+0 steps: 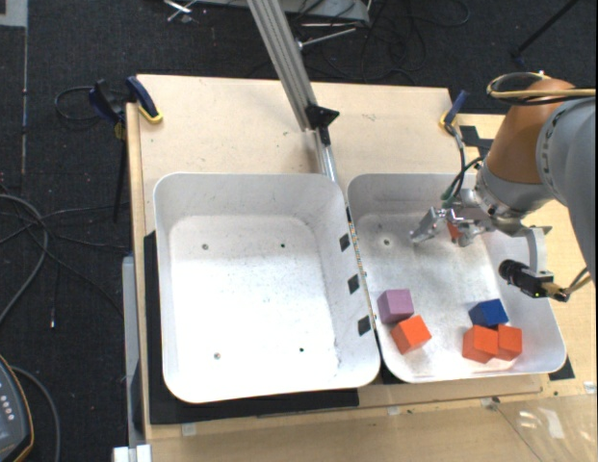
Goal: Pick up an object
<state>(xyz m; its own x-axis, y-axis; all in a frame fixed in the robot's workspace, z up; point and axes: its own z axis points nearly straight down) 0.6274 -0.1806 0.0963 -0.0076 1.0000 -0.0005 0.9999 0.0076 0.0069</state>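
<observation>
Several blocks lie in the front half of the right bin (376, 205). A purple cube (396, 305) touches an orange cube (411, 334) near the bin's left wall. A blue block (488, 313) sits at the front right, with two orange blocks (490, 343) pressed together just in front of it. My gripper (441, 231) hangs over the back part of the right bin, well behind all the blocks. It is open, its fingers (422, 231) spread with nothing between them.
The left bin (164, 258) stands beside the right one, and their rims meet at the middle. A grey metal pole (284, 56) slants across the bench behind the bins. Clamps sit at the bench's back corners.
</observation>
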